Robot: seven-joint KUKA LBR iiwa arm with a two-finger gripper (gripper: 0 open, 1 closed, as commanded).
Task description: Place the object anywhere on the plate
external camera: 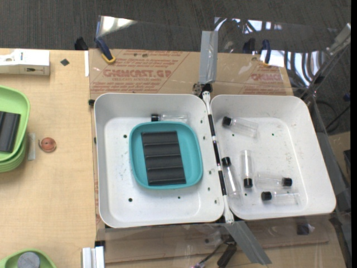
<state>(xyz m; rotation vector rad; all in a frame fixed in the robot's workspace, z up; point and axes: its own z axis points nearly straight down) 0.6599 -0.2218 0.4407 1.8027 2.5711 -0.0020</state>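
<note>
Clear vials with black caps lie scattered in the right bin, several well apart and one tight against the wall shared with the left bin. Another vial lies just behind the teal plate, which carries a black ribbed tray. A sound pick, I judge, takes a free-lying vial across its barrel, not the one by the wall. The gripper's state cannot be told.
</note>
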